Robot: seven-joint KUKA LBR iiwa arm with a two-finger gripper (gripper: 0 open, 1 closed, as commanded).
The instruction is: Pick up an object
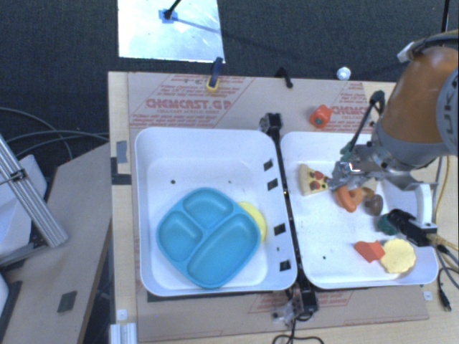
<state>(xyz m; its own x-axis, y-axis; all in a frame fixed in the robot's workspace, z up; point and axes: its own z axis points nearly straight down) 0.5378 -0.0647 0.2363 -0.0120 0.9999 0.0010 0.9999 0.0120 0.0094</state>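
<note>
My gripper (350,176) hangs low over the right bin (315,264), in its upper right part. Directly beneath and touching or nearly touching it lies an orange carrot-like toy (349,198). A pizza slice toy (312,180) lies just left of the gripper. Right of the orange toy sits a small brown piece (373,205). Further toward the front right are a dark green piece (388,223), a red piece (369,250) and a pale yellow piece (398,256). The arm's body hides the bin's far right corner.
The left bin (165,156) holds a blue divided plate (208,236) with a yellow piece (254,217) tucked at its right edge. An orange item (320,115) and a small white ball (343,72) rest on the board behind the bins. A black divider runs between the bins.
</note>
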